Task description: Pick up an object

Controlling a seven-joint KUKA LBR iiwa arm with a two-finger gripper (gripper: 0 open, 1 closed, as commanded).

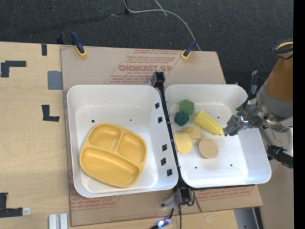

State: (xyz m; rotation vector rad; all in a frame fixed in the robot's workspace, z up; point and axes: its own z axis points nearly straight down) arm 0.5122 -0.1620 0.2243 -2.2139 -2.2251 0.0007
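Arm: the grey arm [279, 87] with its orange band enters over the right edge of the right bin [248, 168].
Gripper: the gripper [232, 127] sits low inside the right bin, near that bin's right wall, its tip just beside the right end of the yellow corn piece [208, 122]. Whether its fingers are spread or pressed together, I cannot tell; nothing is visibly between them.
Right bin contents: 5 items cluster toward the bin's left wall. A green broccoli piece [186, 106] lies nearest the far edge, with a dark teal lump [181, 118] touching it on the near side. The yellow corn piece lies tilted in the middle. A pale yellow block [184, 141] lies below the teal lump, and a tan round disc [208, 149] lies just beside it, toward the middle.
Left bin: the left bin [81, 101] holds 1 yellow divided plate [113, 154] with 3 compartments, toward its near-left corner.
Base: both bins rest on a cardboard sheet [138, 66] held by 2 blue-and-yellow clamps [77, 44] at its far edge.
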